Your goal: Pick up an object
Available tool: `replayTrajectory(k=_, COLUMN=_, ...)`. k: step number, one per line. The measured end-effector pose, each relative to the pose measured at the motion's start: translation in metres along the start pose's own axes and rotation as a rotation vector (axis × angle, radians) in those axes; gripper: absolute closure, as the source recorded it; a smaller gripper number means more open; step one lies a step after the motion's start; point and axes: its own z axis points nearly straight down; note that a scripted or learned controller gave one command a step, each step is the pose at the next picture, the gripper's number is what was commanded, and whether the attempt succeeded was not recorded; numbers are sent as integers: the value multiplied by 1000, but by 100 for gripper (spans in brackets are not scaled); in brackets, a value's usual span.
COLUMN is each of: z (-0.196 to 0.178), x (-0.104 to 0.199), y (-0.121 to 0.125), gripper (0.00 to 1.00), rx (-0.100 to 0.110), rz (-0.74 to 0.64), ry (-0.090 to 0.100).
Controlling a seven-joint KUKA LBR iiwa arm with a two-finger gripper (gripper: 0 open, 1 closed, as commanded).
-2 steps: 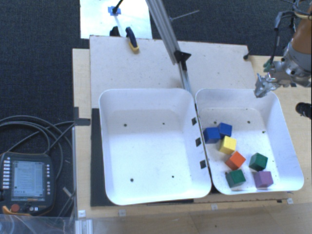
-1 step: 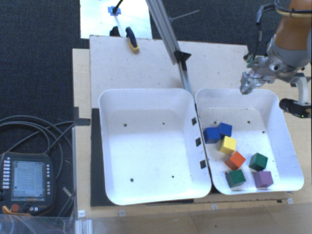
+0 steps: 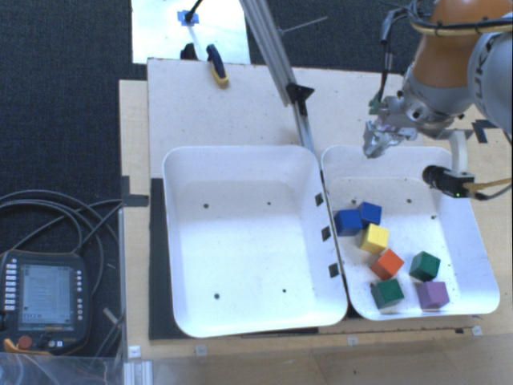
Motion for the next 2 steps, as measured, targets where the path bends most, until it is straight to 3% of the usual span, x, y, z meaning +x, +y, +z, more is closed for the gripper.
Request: replayTrajectory(k=2, z=9, x=103, y=-13, gripper=100, rx=2, rz=0, ry=0)
